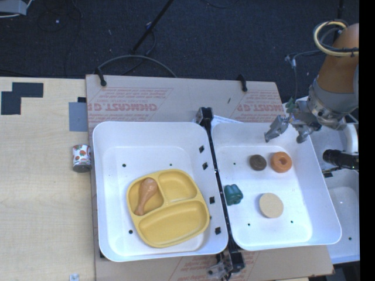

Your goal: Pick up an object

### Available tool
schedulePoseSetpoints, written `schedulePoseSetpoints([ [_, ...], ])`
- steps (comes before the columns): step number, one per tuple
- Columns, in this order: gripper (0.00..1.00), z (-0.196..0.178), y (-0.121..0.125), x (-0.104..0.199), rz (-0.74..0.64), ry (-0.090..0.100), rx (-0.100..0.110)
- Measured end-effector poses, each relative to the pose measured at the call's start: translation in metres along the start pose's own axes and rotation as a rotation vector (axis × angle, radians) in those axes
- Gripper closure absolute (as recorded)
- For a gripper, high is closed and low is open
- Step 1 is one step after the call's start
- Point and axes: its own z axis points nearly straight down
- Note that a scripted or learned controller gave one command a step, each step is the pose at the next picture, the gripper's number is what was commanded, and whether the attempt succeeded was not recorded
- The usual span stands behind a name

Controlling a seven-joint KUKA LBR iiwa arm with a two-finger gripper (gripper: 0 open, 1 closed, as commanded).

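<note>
Open floor lies between the orange ring [281, 162] and tan disc [271, 205].

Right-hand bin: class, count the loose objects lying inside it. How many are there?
4. A brown disc and an orange ring sit side by side toward the back; a teal object lies by the left wall; a tan disc lies toward the front.
</note>
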Motion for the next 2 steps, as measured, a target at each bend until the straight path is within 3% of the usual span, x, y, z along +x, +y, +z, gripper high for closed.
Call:
schedulePoseSetpoints([
  [1, 0.0, -0.009, 0.003, 0.0, -0.002, -0.002, -0.013],
  [2, 0.0, 0.036, -0.001, 0.004, -0.002, -0.002, -0.009],
])
